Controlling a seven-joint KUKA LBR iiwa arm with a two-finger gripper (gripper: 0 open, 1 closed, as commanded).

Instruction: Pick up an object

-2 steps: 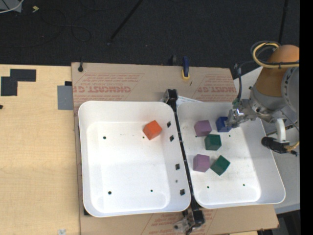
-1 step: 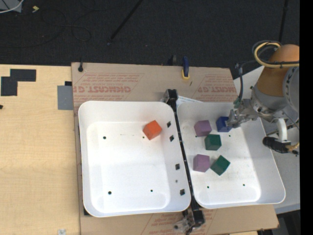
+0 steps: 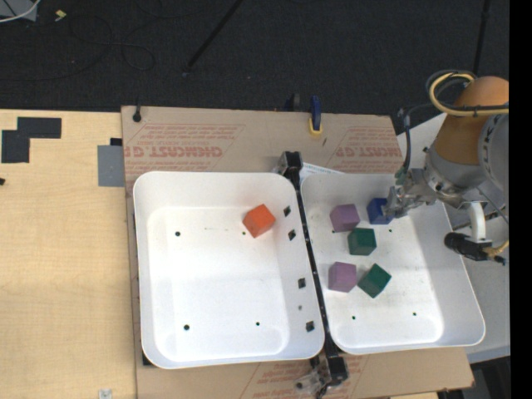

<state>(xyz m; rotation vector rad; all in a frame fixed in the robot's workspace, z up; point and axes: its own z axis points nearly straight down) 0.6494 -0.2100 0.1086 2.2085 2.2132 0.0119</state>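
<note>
Item, two shallow white bins side by side on the bench: the right bin (image 3: 465,306), over whose upper part the pincer (image 3: 397,201) hangs, and the left bin (image 3: 158,306), well apart from it on the far side of the shared rim. Item, arm, grey with orange band, reaching in behind the pincer. Item, the pincer itself, low at the blue block (image 3: 379,212), which lies just beside its tip and looks to be touching it; whether it is clenched or released cannot be told, nor whether the block sits between its parts (too small and dark there). Progress, as a judgement: approach made, grasp unconfirmed, lift still to do; nothing is seen raised off the bin floor. Item, blocks, all roughly cubic, so no real long axis; the blue one sits slightly turned against the bin walls. Near the pincer, on its left-bin side: a purple block (image 3: 344,217) and a green block (image 3: 362,241). Farther off: a second purple block (image 3: 342,276) and a green block (image 3: 375,280). Farthest, in the left bin: an orange block (image 3: 259,220)
</note>
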